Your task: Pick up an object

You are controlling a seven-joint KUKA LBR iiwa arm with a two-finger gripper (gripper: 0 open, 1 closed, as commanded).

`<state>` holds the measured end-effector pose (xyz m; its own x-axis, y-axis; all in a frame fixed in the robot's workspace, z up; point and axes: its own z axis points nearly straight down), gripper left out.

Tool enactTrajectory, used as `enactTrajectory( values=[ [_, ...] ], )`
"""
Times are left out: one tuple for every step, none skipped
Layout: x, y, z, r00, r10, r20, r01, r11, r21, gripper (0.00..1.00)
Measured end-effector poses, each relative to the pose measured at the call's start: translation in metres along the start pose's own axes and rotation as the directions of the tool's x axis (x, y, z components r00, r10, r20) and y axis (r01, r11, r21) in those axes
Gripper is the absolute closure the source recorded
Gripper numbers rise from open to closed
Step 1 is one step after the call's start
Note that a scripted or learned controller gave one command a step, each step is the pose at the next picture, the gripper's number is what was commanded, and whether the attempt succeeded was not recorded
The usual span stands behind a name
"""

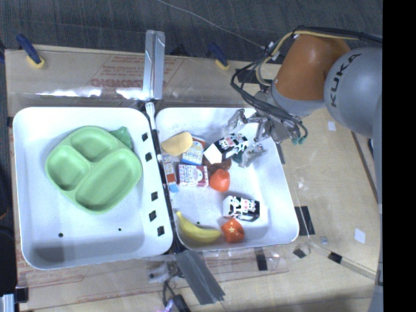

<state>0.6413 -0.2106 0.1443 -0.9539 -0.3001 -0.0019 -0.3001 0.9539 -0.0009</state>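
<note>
The arm [338, 77] came in from the right, its far side cut off at the frame edge, and its tool [250, 135] hung over the upper part of the right bin [286, 200]. From where I stood the fingers looked spread, with a black-and-white cow-patterned piece [233, 144] just beside or between them; cables and metal parts tangled there, so I could not tell whether it was truly held. Below it lay a crowd: a yellow lump [177, 143], a small blue-and-white carton [193, 153], a white block [212, 153], a red-and-white box [192, 175], a tomato [220, 181], a second cow-print box [241, 208], a banana [197, 230] and a red fruit [233, 230] touching it. The left bin [32, 239] held a green divided plate [94, 168], which half hid a darker green thing [122, 135] behind it. Blue clamps [30, 49] gripped the counter [325, 272].
</note>
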Motion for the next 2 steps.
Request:
enactTrajectory(
  values=[
    [-0.027,0.098,0.044,0.998,-0.054,0.011,0.054,0.999,0.006,0.00],
    [0.007,0.041,-0.025,0.935,-0.355,0.002,0.355,0.935,0.004,0.00]
  ],
)
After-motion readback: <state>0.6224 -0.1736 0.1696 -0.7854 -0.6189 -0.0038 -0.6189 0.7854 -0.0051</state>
